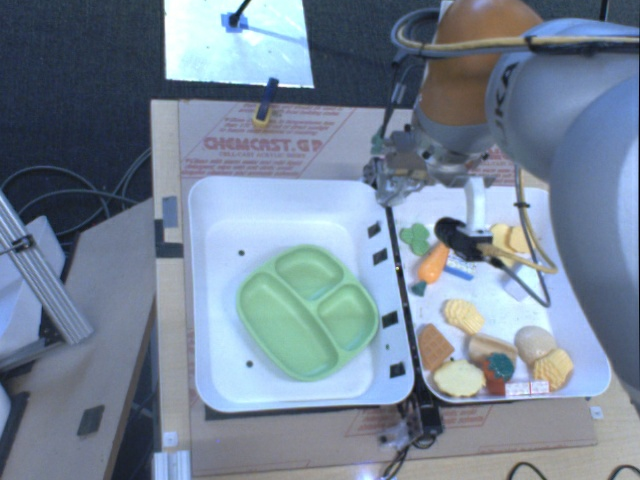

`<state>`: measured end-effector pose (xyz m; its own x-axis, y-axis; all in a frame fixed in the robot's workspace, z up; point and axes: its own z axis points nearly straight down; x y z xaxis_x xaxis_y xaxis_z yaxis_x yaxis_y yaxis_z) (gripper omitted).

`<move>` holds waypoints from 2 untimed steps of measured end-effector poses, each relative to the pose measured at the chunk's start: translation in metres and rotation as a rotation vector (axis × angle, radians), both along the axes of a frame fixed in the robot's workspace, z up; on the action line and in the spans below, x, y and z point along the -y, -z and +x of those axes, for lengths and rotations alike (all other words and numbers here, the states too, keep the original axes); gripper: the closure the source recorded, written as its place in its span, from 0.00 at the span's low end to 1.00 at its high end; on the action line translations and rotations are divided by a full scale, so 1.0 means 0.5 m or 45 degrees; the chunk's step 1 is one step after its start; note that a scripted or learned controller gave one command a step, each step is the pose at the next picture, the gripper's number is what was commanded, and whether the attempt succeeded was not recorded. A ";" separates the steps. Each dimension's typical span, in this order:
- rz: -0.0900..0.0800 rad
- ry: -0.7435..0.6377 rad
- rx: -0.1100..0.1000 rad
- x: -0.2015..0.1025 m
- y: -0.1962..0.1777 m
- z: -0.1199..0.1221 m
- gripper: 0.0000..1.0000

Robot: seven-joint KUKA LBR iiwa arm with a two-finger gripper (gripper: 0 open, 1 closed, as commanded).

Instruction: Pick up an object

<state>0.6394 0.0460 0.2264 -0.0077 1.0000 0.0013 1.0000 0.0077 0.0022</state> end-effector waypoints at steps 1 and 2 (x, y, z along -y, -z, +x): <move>-0.001 0.001 0.001 0.003 0.003 0.011 1.00; -0.002 0.010 -0.001 0.030 0.020 0.014 1.00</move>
